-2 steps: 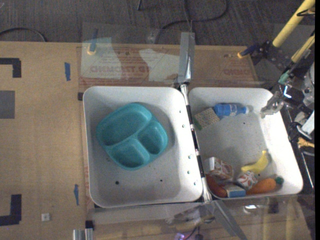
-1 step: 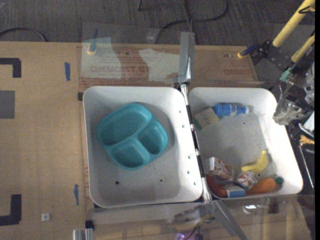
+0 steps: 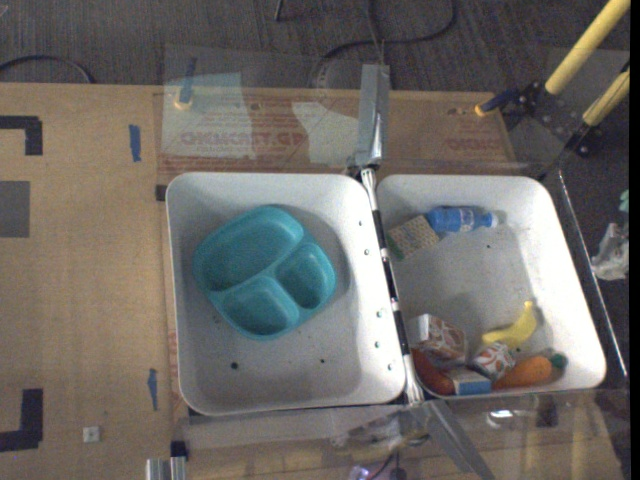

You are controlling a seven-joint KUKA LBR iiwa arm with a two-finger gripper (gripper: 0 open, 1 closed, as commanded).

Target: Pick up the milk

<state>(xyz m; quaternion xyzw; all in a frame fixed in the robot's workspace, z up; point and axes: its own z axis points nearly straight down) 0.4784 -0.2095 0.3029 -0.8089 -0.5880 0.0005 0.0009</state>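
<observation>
White milk carton [image 3: 469,382] crowds right bin's [image 3: 553,213] near edge.

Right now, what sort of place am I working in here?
Probably a robotics lab bench, not a kitchen: two white bins on a taped-up board, toy food like the banana and carrot, and loose cables on carpet.

Left bin [image 3: 190,268]: a teal divided plate [image 3: 264,269] is lying near its middle. Right bin [image 3: 560,268]: a blue bottle [image 3: 458,219] is resting on its side near the far wall, a tan cracker [image 3: 414,236] just beside it. Along the near wall, a banana [image 3: 512,327], a carrot [image 3: 528,371] and small cartons [image 3: 455,358] are sitting clustered. Both bins are standing on the worktop [image 3: 80,268].
</observation>
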